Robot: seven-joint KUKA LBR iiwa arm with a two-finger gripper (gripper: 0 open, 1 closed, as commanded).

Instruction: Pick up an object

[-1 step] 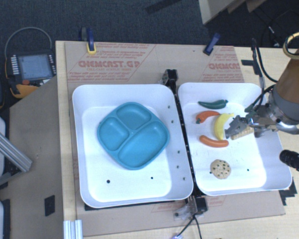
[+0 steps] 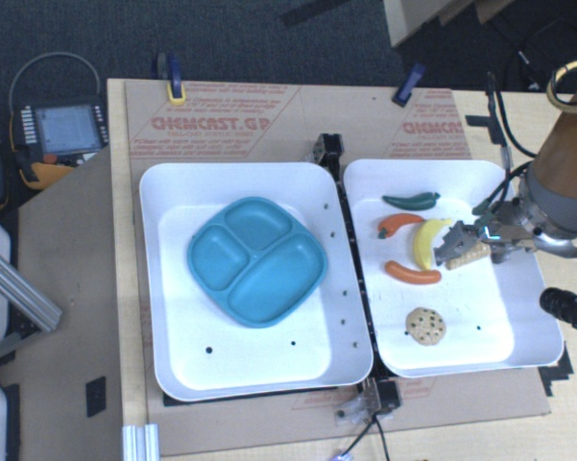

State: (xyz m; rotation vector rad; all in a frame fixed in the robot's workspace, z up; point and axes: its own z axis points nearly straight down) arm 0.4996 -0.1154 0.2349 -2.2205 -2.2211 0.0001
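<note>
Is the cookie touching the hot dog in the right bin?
Apart. The camera view shows bare white bin floor between the cookie and the hot dog above it.

A robotics lab is showing here — a teach pendant (image 2: 65,129) is lying on dark carpet (image 2: 221,27), cables are trailing, and clamps (image 2: 176,90) are pinning a board (image 2: 269,113) under two white bins (image 2: 163,257).

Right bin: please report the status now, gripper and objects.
Gripper low in right white bin, beside yellow toy banana. Nothing seen held. Close by: orange toy pepper, green toy pepper, orange-red toy sausage.
</note>
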